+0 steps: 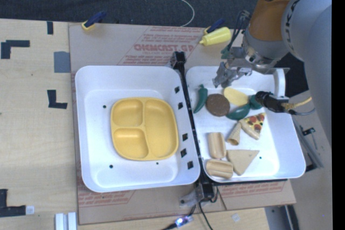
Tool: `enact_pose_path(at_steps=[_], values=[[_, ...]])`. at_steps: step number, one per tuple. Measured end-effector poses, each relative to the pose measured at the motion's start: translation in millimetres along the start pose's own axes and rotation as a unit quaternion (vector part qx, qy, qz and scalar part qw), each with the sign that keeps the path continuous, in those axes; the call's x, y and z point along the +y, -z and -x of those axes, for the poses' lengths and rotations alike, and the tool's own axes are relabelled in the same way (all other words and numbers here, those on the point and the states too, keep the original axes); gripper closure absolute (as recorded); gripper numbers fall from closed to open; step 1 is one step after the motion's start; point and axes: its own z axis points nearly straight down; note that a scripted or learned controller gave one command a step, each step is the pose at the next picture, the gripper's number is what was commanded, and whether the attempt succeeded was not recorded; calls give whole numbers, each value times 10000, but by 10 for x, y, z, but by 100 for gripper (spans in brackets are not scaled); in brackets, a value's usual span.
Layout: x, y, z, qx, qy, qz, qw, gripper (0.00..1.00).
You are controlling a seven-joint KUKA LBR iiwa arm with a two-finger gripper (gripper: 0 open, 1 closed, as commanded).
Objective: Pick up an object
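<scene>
One brown disc (218, 105) lies just below the pincer (221, 80).

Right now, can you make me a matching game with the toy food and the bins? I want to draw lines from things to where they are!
Things:
1. yellow plastic divided plate
2. round brown toy patty
3. toy pizza slice with red dots
4. green toy pepper

Places:
A. right bin, beside its left wall
B. alone in the left bin
C. right bin, near its right side
D. right bin, between the pepper and the pale yellow piece

Pairs: 1-B, 2-D, 3-C, 4-A
</scene>
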Motion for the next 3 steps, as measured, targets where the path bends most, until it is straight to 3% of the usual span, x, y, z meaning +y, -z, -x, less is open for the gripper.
enact_pose_path(at_steps=[1, 2, 3], values=[[152, 18, 166, -7, -23, -3, 10000, 100], [135, -104, 48, -6, -16, -16, 10000, 100], [113, 114, 71, -3, -15, 3, 10000, 100]])
